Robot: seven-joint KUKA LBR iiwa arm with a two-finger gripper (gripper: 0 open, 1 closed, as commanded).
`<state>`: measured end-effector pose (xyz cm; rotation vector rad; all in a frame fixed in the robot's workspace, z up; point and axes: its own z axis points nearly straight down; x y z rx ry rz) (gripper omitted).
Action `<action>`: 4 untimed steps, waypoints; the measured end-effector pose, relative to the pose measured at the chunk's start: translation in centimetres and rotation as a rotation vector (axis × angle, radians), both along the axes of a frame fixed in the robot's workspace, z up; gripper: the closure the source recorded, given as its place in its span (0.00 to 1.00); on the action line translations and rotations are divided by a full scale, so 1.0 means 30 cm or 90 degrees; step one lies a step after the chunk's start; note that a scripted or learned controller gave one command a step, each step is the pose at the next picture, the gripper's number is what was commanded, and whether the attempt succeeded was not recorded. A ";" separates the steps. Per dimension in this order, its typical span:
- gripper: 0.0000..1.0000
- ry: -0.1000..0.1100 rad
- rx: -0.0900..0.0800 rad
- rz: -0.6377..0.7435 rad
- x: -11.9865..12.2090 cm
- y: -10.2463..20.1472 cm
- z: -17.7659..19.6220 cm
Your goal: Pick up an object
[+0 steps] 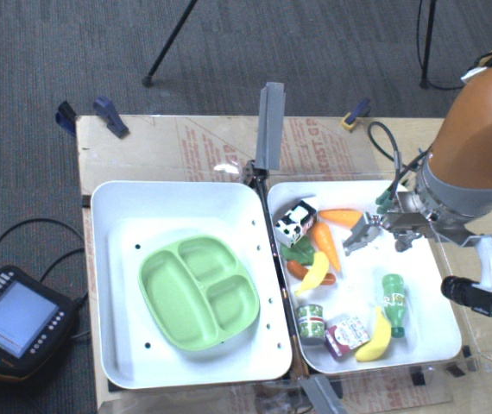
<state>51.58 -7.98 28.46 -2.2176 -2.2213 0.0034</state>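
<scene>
I see the gripper (382, 231) over the right bin (449, 339), upper middle of it. Its two fingers (356, 236) look spread apart, one reaching toward 9 o'clock and the other a short way toward 3 o'clock, and I see nothing between them. Whether the tips touch the bin floor I cannot tell.

Nearest thing to the fingers is a carrot (342, 217), just beside the left finger at about 10 o'clock, lying flat near the bin's back wall. A second carrot (326, 246) lies at 9 o'clock from the fingers, tilted. Beyond it, at 9 to 10 o'clock, is a black-and-white cow carton (294, 222) by the divider. At 8 o'clock a small banana (316, 273) lies across green leaves (299, 252) and a red-orange piece.

At 6 o'clock from the gripper, well apart, a green bottle (393, 304) lies on the bin floor. Just beside its lower end a bigger banana (377, 339) curves along the front wall, touching a pouch (344, 335). A small can (312, 323) sits at 7 o'clock, near the front left corner.

The grey arm with its orange band (479, 136) comes in from 2 o'clock.

In the left bin (112, 222), well off at 9 o'clock, a green tray (198, 292) with three compartments lies flat.
</scene>
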 end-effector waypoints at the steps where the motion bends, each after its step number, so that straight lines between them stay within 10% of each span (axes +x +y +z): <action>1: 0.00 0.002 0.001 -0.099 0.172 -0.043 -0.431; 2: 0.00 0.002 0.000 -0.239 0.274 -0.037 -0.634; 3: 1.00 0.005 0.001 -0.243 0.271 -0.043 -0.606; 4: 1.00 0.000 0.000 -0.158 0.350 -0.091 -0.287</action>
